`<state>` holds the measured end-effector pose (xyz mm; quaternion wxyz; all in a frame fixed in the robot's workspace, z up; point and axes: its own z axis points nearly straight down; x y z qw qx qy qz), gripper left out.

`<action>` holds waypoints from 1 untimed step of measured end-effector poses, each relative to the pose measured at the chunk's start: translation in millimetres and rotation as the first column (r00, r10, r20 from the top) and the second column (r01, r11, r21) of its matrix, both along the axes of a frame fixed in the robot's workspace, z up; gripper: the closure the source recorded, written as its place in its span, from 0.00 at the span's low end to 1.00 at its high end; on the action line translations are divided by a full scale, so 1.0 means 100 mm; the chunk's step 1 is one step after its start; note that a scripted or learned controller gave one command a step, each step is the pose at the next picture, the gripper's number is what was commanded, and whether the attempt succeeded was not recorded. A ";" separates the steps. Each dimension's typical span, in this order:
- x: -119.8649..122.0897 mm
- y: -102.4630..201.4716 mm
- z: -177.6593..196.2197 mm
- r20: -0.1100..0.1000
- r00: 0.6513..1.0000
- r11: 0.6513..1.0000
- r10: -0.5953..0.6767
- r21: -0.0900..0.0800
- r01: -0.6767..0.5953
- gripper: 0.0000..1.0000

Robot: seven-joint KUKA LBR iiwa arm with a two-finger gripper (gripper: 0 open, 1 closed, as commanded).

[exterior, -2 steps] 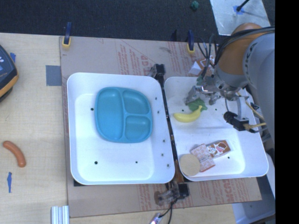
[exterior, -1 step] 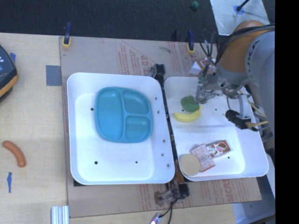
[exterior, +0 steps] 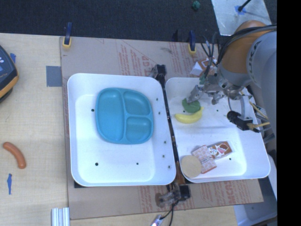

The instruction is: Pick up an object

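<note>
On the far left of the bench lie a dark device with a yellow edge [exterior: 5, 74] and, lower down, a toy sausage [exterior: 15, 154] on bare wood, both well apart from the bins. Left bin [exterior: 80, 173]: holds a blue divided plate [exterior: 124, 115], lying flat, nothing on it. Right bin [exterior: 249, 168]: near its front edge a round tan disc [exterior: 190, 165] touches a small printed packet [exterior: 212, 153]; toward the back a yellow banana [exterior: 189, 118] lies just beside a green object [exterior: 191, 105], the two touching or very nearly so. Gripper [exterior: 203, 91] hangs over the back of the right bin, its tip directly above or at the green object, arm [exterior: 249, 51] coming in from the right. Finger spread: cannot tell, the metal parts blur together at this angle; nothing visibly held. Judgement: the likely target is the green object or the banana. Risks: the two sit so close that a descending finger may land on the banana and shove it rather than straddle one item; the curved banana may roll or slip out of a pinch; the green object looks low and soft, so the close may pass over it and come up with nothing.
</note>
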<state>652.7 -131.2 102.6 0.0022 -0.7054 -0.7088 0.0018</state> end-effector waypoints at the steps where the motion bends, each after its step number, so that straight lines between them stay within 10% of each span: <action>1: -0.08 0.20 -0.11 0.001 1.000 1.000 0.001 -0.001 -0.001 0.00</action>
